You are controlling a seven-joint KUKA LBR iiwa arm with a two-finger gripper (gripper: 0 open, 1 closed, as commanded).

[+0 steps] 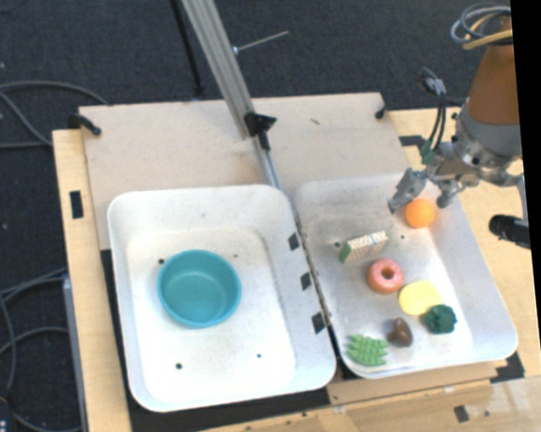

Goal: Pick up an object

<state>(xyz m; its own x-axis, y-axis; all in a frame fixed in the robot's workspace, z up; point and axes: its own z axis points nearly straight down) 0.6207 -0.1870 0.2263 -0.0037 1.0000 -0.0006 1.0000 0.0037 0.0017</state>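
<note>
1. Two shallow white bins sit side by side on the counter [189,142] in the camera view: left bin [130,223], right bin [480,295], their inner rims touching along the centre line.
2. Left bin: one teal bowl [199,287], upright, left of the bin's middle, well apart from the walls.
3. Right bin holds seven small things. An orange ball [420,212] lies near the upper right rim. A small white-and-green block [362,245] lies left of it, toward the bin's middle.
4. Below these: a pink ring [385,275], and just beside it, lower right, a yellow piece [420,297]. A dark green lump [440,319] is close to or touching the yellow piece's lower right edge; contact cannot be resolved.
5. Near the lower rim: a brown lump [399,332] and, to its left, a light green ridged piece [366,350], close to the corner.
6. Arm [495,97] enters from the right, orange band visible above the grey wrist. The pincer [427,190] hangs over the right bin's upper right edge, fingers spread wide, one finger [406,193] left of the orange ball and the other to its upper right. Nothing is between them; the ball lies just below the tips, in the bin.
7. A slanted metal rail [230,73] runs from the top of the view down to the bins' junction. Dark cables [6,102] lie on the floor at left.
</note>
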